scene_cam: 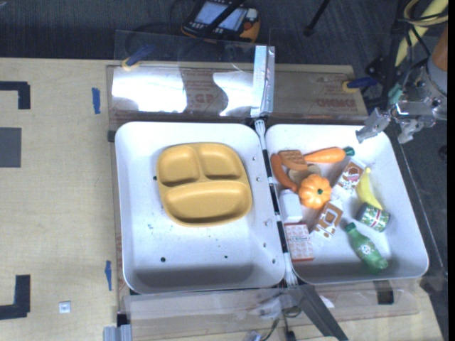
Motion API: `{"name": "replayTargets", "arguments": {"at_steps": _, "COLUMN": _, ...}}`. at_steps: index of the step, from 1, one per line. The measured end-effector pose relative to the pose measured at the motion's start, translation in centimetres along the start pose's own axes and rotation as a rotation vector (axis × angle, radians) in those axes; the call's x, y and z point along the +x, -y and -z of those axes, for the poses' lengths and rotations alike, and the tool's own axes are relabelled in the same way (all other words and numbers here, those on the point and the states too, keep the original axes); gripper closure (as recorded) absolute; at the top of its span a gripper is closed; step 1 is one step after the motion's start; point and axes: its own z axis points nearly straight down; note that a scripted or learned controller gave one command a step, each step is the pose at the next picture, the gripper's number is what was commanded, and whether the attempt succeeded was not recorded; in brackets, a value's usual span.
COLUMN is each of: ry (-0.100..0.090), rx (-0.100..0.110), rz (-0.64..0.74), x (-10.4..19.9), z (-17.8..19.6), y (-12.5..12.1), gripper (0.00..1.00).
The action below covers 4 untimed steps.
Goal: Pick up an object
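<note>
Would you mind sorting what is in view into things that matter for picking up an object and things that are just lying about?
For the job:
claw
carrot
pumpkin
banana
green bottle
can
right bin

Just lying about:
yellow tray
left bin
handheld controller

Yellow divided plate [204, 183] in left bin [135, 212]; toy foods in right bin [409, 226]; pincer [389, 128] above its far-right corner
</note>
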Motion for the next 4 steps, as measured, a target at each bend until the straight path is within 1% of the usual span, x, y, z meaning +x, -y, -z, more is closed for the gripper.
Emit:
{"name": "replayTargets", "arguments": {"at_steps": 1, "ry": 0.000, "rx": 0.001, "rz": -0.184, "x": -2.5, "z": -9.5, "y": 2.5, "gripper": 0.00}}
{"name": "replayTargets", "arguments": {"at_steps": 2, "ry": 0.001, "rx": -0.007, "rz": -0.238, "x": -0.1, "z": -17.2, "y": 1.8, "gripper": 0.00}}
{"name": "replayTargets", "arguments": {"at_steps": 3, "ry": 0.001, "rx": -0.007, "rz": -0.239, "x": -0.2, "z": -16.2, "y": 1.8, "gripper": 1.00}}
{"name": "replayTargets", "arguments": {"at_steps": 4, "ry": 0.001, "rx": 0.000, "rz": -0.219, "x": 1.8, "z": -5.9, "y": 3.7, "gripper": 1.00}}
